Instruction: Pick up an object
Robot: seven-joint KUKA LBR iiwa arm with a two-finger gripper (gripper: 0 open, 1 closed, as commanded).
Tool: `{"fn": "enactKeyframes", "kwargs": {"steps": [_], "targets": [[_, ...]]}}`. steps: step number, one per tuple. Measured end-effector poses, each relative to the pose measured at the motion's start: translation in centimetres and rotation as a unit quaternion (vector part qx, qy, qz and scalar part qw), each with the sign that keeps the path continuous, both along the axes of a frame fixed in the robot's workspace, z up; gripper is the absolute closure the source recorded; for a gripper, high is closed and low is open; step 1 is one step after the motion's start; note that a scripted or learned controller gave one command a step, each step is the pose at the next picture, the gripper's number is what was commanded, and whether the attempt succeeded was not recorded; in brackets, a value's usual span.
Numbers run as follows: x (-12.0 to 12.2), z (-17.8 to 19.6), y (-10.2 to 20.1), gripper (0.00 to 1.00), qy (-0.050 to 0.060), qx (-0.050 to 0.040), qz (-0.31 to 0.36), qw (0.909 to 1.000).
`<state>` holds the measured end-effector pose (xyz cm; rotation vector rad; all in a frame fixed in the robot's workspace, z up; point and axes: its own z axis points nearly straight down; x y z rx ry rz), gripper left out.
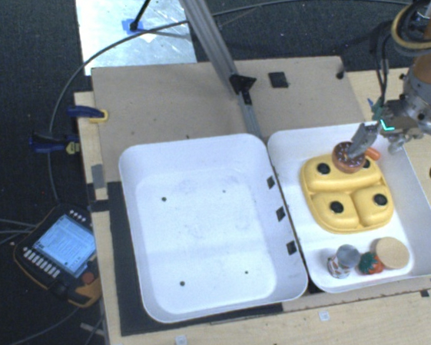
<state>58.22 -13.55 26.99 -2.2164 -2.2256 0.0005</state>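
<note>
The claw [361,143] is hovering over a small brown ring-shaped piece [344,158] on the yellow tray [347,191], near the right bin's [429,217] far edge; I cannot tell its opening. The piece looks light, rigid, probably best pinched across its rim.

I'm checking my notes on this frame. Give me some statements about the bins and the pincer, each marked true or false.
1. The yellow tray lies in the right bin. True.
2. The pincer is over the left bin. False: it is over the right bin, at the yellow tray's far end.
3. A brown ring sits on the yellow tray by the pincer. True.
4. The tan disc lies in the left bin. False: it lies in the right bin's near corner.
</note>
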Motion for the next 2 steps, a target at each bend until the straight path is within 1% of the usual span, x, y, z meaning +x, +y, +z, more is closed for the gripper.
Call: {"fn": "enactKeyframes", "kwargs": {"steps": [1,2], "targets": [[0.1,0.1,0.0,0.00,-0.001,-0.0002,0.000,1.0000],[0.5,-4.4,-0.7,0.00,0.000,-0.0005,-0.001,1.0000]]}}
